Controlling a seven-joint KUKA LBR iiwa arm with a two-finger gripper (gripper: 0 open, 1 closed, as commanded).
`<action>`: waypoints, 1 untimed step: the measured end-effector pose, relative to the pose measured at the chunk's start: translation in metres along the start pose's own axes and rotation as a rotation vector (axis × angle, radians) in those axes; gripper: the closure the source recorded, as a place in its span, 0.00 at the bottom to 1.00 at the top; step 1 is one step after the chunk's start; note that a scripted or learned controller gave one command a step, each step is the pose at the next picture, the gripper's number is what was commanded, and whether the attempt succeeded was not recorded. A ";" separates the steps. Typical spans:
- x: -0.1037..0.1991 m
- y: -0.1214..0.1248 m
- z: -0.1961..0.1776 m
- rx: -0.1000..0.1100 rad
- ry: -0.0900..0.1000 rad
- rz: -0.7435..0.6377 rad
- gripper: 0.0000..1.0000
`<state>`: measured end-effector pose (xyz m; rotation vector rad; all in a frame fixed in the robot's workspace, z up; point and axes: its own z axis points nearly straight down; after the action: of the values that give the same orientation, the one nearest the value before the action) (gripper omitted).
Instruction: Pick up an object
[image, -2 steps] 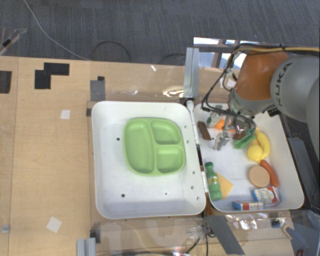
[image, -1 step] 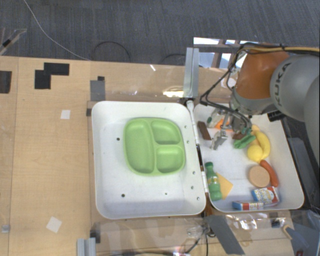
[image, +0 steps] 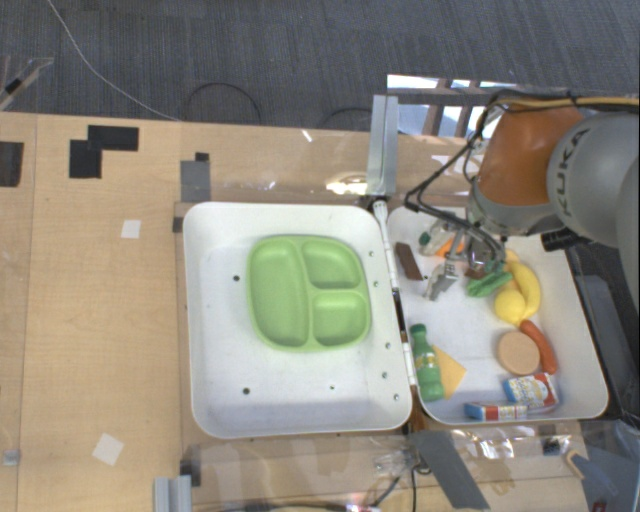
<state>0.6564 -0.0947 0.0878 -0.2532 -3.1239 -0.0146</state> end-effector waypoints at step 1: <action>0.077 -0.042 -0.002 0.006 -0.024 0.115 0.00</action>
<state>0.5741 -0.1238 0.0903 -0.4359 -3.1267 -0.0014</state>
